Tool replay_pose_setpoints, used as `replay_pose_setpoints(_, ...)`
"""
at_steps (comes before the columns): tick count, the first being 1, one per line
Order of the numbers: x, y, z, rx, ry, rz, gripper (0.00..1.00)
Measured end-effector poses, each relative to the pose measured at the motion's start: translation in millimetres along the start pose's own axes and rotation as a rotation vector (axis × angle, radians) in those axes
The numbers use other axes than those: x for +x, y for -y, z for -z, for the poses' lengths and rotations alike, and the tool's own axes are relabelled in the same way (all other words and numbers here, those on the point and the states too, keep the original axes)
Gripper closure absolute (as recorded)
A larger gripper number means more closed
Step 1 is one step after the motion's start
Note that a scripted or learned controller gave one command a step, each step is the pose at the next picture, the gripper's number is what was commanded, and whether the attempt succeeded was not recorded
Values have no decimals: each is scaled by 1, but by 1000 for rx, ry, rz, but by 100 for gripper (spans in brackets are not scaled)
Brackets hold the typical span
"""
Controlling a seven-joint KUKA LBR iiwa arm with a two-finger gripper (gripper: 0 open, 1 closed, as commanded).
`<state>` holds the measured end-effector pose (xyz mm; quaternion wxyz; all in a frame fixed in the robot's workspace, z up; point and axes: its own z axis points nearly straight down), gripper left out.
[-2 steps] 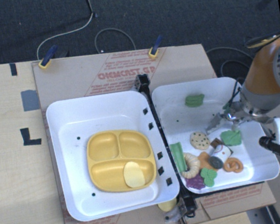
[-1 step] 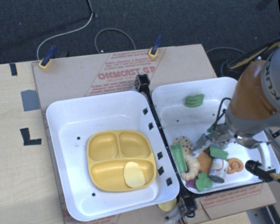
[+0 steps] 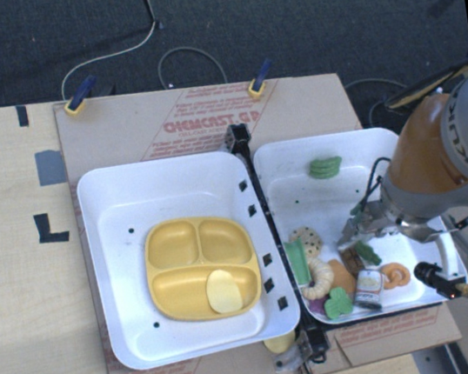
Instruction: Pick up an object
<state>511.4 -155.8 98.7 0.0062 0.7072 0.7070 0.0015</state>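
**Gripper low over the toy pile in the right bin**

The gripper (image 3: 357, 228) hangs low in the right bin (image 3: 299, 155), over the clutter along its front edge. Whether its jaws are parted or closed I cannot tell, since the wrist and its fittings cover them; nothing can be seen held between them.

The likeliest target is the dark green piece (image 3: 368, 252) just beside the fingertips. It looks like small toy food (light, probably hollow plastic, smooth and a bit slippery), best taken across its narrow width. Its neighbours crowd it: a small can (image 3: 369, 285) touching or nearly so, an orange ring (image 3: 396, 275) toward the front right corner, and a tan lump (image 3: 340, 278) on the other side. A pinch here may catch two things or push one away.

A green puff (image 3: 325, 166) sits alone near the back edge, far easier to reach cleanly.

The left bin (image 3: 103, 246) carries a yellow tray (image 3: 173, 244) with a pale disc (image 3: 224, 293) in its front compartment.

The arm (image 3: 429, 164) hides part of the right bin's right side, and the pile's pieces overlap too much to sort out fully.
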Motion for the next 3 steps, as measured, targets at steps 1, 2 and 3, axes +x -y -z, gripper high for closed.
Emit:
replay_pose_setpoints(1, 31, 20, 72, 7, -8, 4, 100)
replay_pose_setpoints(2, 69, -57, 86, 6, -7, 8, 100)
replay_pose_setpoints(3, 108, -50, 140, 7, -8, 6, 100)
